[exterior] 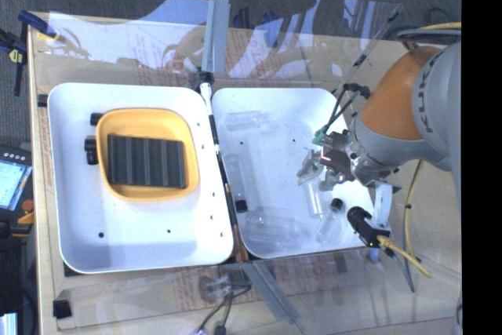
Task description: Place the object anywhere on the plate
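The end effector (320, 169) hangs low over the right bin (271, 110), reaching in from the right. I cannot tell how it is set, or if it has anything. See-through plastic things (318, 204) lie in that bin, one just under it — they are very hard to see. The yellow plate (147, 153) sits in the left bin (70, 192), well apart from the arm.

What could go wrong? A clear, smooth thing may slip out and fall back. The raised edge between the bins could bump it loose — then nothing lands on the plate.
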